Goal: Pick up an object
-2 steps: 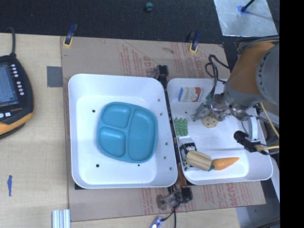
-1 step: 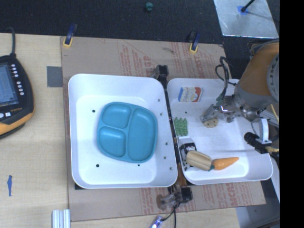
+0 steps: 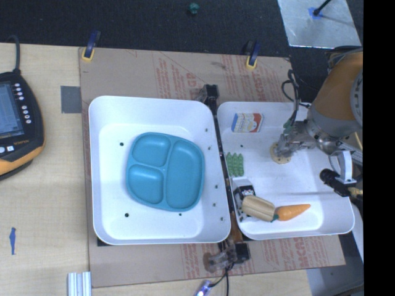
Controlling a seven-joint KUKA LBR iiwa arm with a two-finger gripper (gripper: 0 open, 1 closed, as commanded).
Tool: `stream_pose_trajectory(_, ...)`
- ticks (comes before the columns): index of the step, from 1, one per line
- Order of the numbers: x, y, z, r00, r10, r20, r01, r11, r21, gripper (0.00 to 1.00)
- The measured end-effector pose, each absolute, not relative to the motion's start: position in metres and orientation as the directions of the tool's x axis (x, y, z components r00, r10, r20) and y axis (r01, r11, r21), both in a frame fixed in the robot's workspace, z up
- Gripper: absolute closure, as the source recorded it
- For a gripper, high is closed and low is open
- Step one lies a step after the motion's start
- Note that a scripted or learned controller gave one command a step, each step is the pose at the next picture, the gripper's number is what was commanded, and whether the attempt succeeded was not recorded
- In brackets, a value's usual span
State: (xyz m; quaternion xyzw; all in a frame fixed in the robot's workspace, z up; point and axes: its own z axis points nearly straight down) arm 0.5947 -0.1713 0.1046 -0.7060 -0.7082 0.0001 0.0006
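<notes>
Nearest to us, at the front rim of the right bin (image 3: 345,227), we see a carrot (image 3: 291,212) lying on the bin floor, its long axis nearly level across the view, the orange tip pointing away from the left bin (image 3: 99,165) and slightly toward the back, its blunt end touching a tan wooden cylinder (image 3: 258,208). That cylinder lies on its side too, its length running roughly in line with the carrot, its far end just beside the wall that the right bin shares with its neighbour. Just behind the cylinder, against the same wall, we see a small black item (image 3: 242,192), and behind that a green ridged piece (image 3: 234,163). Toward the back corner of the right bin a small white carton with red and blue print (image 3: 247,123) lies flat. The gripper (image 3: 283,152) is low over the middle of the right bin, well apart from the carrot and the cylinder, and it is down on a small round tan object (image 3: 282,156); from this slant we cannot tell how its tool stands, nor whether that object sits inside it. In the left bin we see a blue divided plate (image 3: 165,171) resting at the centre of the floor.
</notes>
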Motion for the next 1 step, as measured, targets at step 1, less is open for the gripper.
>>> stream_pose_trajectory(1,0.5946,-0.1712,0.1045,-0.003,1.000,0.001,1.000,0.003,-0.001,0.00)
